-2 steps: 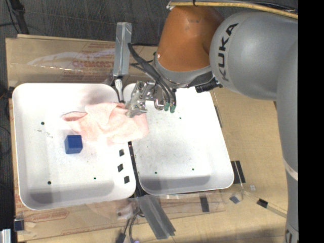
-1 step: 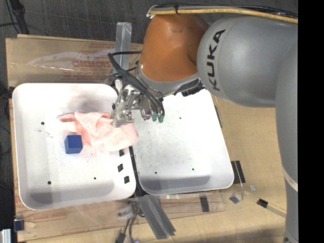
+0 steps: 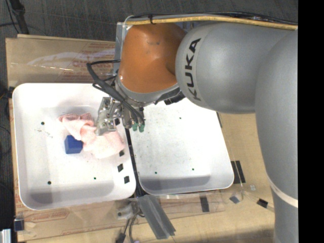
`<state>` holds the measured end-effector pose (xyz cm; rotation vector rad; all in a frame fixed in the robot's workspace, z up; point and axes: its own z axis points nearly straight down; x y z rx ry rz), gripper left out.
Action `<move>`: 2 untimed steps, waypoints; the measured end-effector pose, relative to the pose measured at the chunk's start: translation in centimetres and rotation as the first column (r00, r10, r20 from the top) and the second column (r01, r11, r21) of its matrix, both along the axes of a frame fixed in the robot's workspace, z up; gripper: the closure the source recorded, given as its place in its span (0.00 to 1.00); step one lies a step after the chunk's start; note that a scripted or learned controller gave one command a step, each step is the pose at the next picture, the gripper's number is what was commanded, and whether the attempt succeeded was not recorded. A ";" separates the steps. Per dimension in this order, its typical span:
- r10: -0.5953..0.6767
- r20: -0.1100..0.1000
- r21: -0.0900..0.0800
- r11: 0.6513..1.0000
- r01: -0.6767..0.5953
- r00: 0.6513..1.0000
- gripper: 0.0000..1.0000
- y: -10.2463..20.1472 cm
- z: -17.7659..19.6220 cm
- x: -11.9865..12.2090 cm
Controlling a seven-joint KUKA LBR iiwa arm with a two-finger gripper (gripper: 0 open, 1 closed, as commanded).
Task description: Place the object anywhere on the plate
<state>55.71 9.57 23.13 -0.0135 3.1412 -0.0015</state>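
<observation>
The grey KUKA arm (image 3: 228, 59) reaches in from the right of the frame, its orange band (image 3: 149, 54) sitting above the inner edge of the left bin (image 3: 30, 151). The gripper (image 3: 107, 121) hangs low over the right part of that bin, its tips at the edge of a pale pink, translucent plate (image 3: 104, 143) lying crumpled-looking on the bin floor. Whether the gripper is wide or narrow cannot be told from this angle. A small blue block (image 3: 73, 145) rests against the plate's left side, at centre-left of the frame. The right bin (image 3: 177, 151) lies beside it, under the arm.
</observation>
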 end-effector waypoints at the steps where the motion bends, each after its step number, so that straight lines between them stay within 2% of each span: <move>1: 0.002 -0.002 -0.001 1.000 -0.002 1.000 1.00 4.7 0.0 -2.2; 2: 0.001 -0.002 -0.001 1.000 -0.001 1.000 0.00 4.7 0.0 -2.2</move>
